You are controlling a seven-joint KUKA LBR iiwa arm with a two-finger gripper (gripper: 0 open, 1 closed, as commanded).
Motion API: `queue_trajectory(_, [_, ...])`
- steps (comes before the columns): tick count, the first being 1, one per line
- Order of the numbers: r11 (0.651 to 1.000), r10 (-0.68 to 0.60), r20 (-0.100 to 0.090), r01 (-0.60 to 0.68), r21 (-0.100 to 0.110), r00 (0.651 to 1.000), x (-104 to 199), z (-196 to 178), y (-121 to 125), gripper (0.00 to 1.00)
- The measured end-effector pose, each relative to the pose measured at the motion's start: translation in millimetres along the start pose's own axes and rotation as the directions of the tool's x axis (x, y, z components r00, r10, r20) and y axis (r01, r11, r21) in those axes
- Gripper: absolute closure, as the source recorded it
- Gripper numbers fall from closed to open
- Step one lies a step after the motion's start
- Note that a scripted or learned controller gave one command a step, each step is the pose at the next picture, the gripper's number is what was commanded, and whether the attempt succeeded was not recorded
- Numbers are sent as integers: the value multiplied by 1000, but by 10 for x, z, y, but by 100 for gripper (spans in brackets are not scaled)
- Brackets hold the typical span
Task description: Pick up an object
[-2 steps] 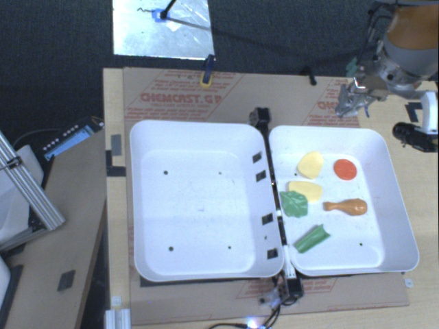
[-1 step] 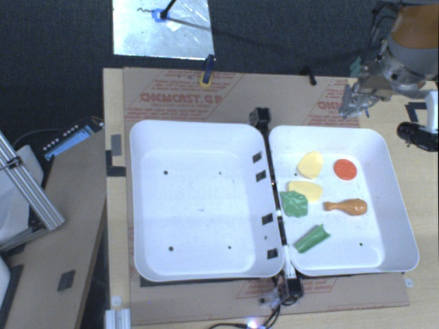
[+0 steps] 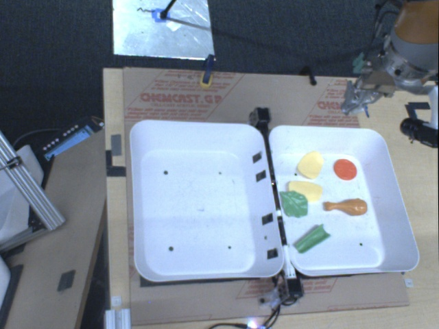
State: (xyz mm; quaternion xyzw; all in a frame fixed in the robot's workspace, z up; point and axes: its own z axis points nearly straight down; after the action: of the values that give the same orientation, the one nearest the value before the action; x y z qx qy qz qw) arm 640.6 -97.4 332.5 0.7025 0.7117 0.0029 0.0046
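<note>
The claw (image 3: 355,104) is held above the bench beyond the right bin (image 3: 394,204), its state not discernible, nothing seen gripped.

we see two white bins (image 3: 199,132), a yellow piece (image 3: 310,164), a red-orange disc (image 3: 345,169), a brown drumstick (image 3: 346,207), a leafy green (image 3: 294,203), a green pod (image 3: 311,238), and the arm's orange band (image 3: 415,20).
</note>
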Motion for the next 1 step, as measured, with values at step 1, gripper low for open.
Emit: queue_trajectory(1, [1000, 0, -6, 0, 5, 1000, 954, -316, -77, 100])
